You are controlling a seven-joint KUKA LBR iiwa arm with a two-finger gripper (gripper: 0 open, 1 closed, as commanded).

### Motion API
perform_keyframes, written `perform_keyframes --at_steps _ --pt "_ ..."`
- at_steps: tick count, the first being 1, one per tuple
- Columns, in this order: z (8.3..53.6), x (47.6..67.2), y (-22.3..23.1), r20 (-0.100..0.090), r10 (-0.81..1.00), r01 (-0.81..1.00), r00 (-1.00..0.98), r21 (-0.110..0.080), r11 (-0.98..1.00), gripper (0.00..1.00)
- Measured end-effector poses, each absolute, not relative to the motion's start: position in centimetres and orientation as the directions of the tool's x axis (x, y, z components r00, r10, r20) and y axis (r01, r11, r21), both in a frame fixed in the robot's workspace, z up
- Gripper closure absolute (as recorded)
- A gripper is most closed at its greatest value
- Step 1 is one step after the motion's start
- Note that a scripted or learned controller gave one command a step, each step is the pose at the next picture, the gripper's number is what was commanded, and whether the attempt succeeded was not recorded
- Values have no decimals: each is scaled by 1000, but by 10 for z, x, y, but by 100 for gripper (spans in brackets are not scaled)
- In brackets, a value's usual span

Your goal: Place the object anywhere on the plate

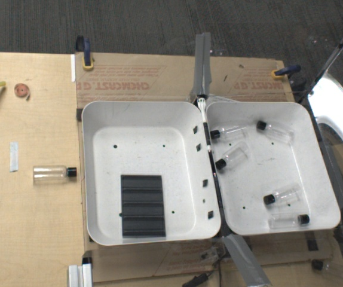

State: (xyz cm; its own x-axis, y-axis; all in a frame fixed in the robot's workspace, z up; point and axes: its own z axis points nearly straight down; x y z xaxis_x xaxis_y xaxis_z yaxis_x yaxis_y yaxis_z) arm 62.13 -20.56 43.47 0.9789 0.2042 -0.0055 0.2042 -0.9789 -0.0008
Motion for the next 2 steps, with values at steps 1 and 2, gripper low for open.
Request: perform_keyframes --at_steps 1,2 --pt "440 528 -223 -5 247 247 969 -2 -969 0" --pt "439 625 -179 -5 250 250 968 -1 -968 0"
